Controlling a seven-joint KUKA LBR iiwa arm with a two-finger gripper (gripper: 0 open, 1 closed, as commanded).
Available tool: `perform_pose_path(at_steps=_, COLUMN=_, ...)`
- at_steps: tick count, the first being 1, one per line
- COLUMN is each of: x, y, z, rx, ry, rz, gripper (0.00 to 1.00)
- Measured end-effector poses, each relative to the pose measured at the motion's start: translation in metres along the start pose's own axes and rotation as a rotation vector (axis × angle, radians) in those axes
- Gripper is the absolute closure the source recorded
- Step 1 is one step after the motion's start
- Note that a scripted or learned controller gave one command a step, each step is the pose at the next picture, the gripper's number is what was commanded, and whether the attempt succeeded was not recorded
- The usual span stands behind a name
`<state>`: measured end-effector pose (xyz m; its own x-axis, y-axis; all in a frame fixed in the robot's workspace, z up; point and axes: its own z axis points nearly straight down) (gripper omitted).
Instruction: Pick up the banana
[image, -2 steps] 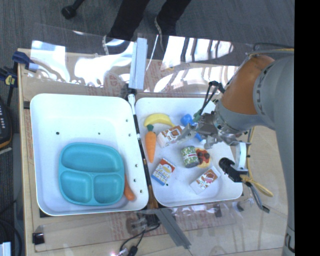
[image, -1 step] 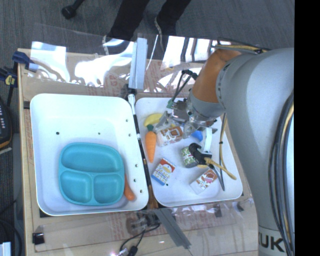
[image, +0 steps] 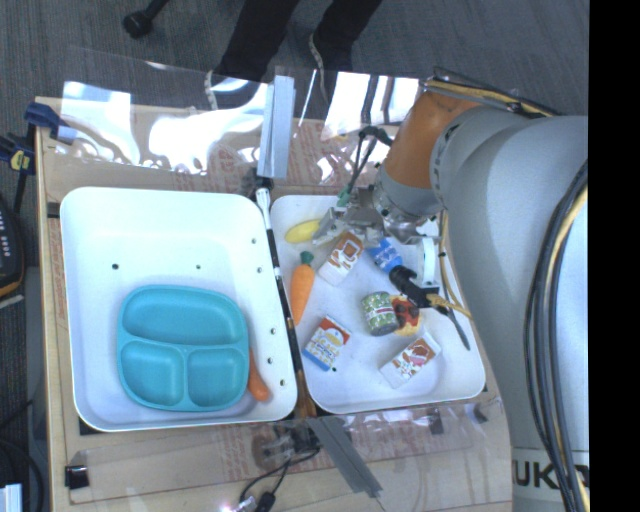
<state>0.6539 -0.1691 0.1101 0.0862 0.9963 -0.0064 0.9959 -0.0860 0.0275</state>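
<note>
Bright colours against two white bins (image: 90, 215)

A yellow banana (image: 301, 232), orange carrot (image: 300, 288) with green top, turquoise divided plate (image: 183, 347), green-labelled can (image: 379, 313), blue bottle (image: 386, 254), and red-and-white cartons (image: 411, 361); the arm (image: 500, 180) is grey, banded orange.

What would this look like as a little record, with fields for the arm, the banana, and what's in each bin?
arm: grey with an orange band, reaching in from the right over the right bin's far end
gripper: down beside the banana
banana: yellow, lying in the right bin's far left corner
right bin: banana, carrot, green can, small cartons, blue bottle
left bin: blue divided plate, small orange piece at the plate's edge
</note>
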Motion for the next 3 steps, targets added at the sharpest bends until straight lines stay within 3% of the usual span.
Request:
perform_pose_path(at_steps=1, x=0.034, y=0.009, z=0.000, rx=-0.003, ry=-0.001, rz=-0.417, gripper=0.00)
perform_pose_path(at_steps=2, x=0.014, y=-0.046, z=-0.002, rx=-0.012, ry=-0.002, rz=-0.549, gripper=0.00)
perform_pose_path(at_steps=3, x=0.036, y=0.000, z=0.017, rx=0.025, ry=0.012, rz=-0.402, gripper=0.00)
